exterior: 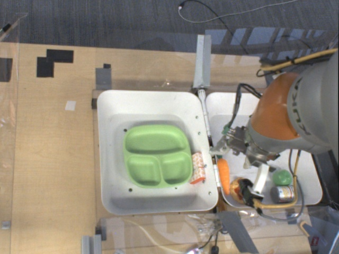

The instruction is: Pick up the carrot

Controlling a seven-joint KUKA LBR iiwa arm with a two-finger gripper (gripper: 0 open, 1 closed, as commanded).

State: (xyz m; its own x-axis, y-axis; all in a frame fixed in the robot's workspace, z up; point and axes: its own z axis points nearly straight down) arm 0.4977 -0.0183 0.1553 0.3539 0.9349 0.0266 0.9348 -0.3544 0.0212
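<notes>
A pale wooden worktop (53,157) carries two shallow white bins as a grey KUKA arm (312,105) with an orange band reaches in over the right bin (222,110). The left bin (106,142) holds a green divided plate (156,155). The gripper (233,142) hangs close above the carrot's far end, and from this angle there is no telling whether it is open or closed. The carrot (224,174) lies in the right bin, tight along its left wall, lengthwise front to back. It looks light, stiff and smooth, so it may roll or slip, and a hold across its thicker middle seems soundest, though the wall crowds one side. It is short, bright orange and rounded at its far end. Nearby sit a silver can (283,193) and a small green object (282,177).
</notes>
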